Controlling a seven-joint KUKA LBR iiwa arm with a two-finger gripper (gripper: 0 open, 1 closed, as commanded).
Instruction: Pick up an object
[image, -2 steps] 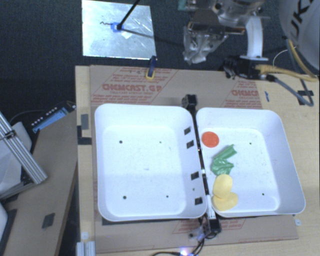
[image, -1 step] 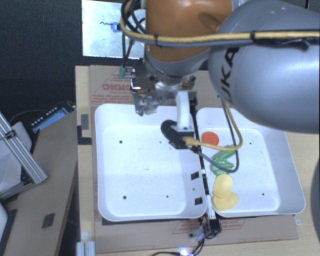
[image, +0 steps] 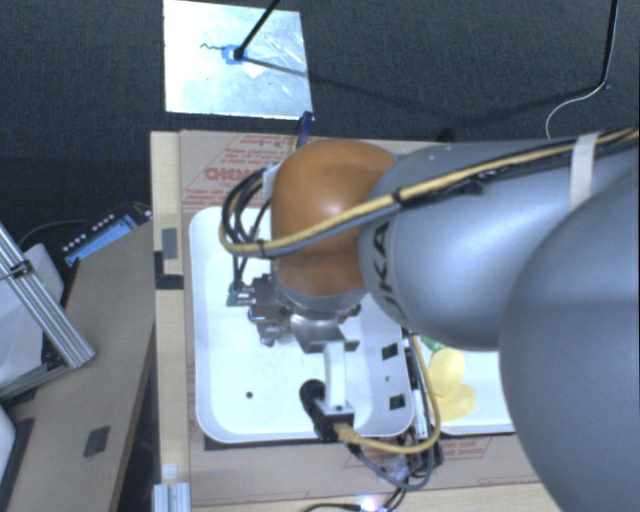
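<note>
Grey arm (image: 500, 260) with its orange band (image: 320, 215) reaches in from the right over 2 white bins. Claw (image: 262, 318) hangs over the left bin (image: 228, 400), near its centre; whether it is open or closed cannot be told. 1 yellow object (image: 448, 382) lies in the right bin (image: 488, 398), near its left edge.

Grey arm (image: 480, 230) w/ orange band (image: 320, 210) over left white bin (image: 225, 400), yellow obj (image: 447, 380) in right bin (image: 492, 405)
</note>
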